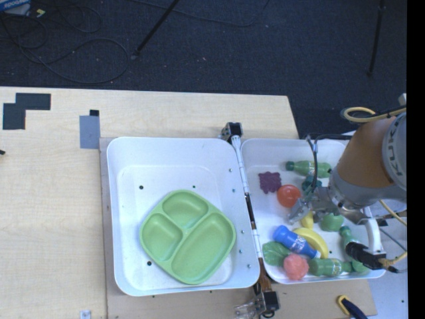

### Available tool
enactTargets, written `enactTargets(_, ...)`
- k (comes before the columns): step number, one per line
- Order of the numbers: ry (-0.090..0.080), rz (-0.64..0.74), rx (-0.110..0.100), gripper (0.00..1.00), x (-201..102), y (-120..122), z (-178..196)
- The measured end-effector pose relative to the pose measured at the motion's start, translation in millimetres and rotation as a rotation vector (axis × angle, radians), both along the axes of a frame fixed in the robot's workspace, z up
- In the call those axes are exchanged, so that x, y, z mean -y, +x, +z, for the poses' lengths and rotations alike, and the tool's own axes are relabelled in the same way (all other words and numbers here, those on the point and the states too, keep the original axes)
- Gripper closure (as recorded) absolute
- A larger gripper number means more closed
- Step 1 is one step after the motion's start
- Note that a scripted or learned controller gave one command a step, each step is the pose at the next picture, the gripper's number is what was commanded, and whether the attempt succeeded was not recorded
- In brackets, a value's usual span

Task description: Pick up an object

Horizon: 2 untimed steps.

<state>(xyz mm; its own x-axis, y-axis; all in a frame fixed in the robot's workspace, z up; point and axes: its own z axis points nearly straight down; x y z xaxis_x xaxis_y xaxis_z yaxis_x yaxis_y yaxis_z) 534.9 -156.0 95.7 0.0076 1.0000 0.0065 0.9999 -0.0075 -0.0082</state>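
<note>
The right bin (265, 153) holds several small toys: a purple grape bunch (269, 181), a red-orange ball (288, 195), a green bottle (307, 169), a blue bottle (293, 240), a yellow banana (314, 239), a pink strawberry-like piece (296, 266) and green pieces (325, 266). My gripper (307, 208) hangs low over the bin's middle, just right of the red-orange ball and above the banana. The wrist and arm (369, 161) cover the bin's right part. I see nothing clearly between the fingers.
The left bin (133, 158) holds a green divided plate (188, 235). A metal clamp (232, 131) sits between the bins at the back. Bare wooden bench (46, 211) spreads to the left. Cables (392, 231) trail by the right bin's edge.
</note>
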Motion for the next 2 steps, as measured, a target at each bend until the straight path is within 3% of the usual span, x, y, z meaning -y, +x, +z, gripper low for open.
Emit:
enactTargets(1, -0.005, 0.008, 0.003, 1.00, -46, -51, 100)
enactTargets(2, -0.005, 0.006, 0.003, 1.00, -49, -56, 126)
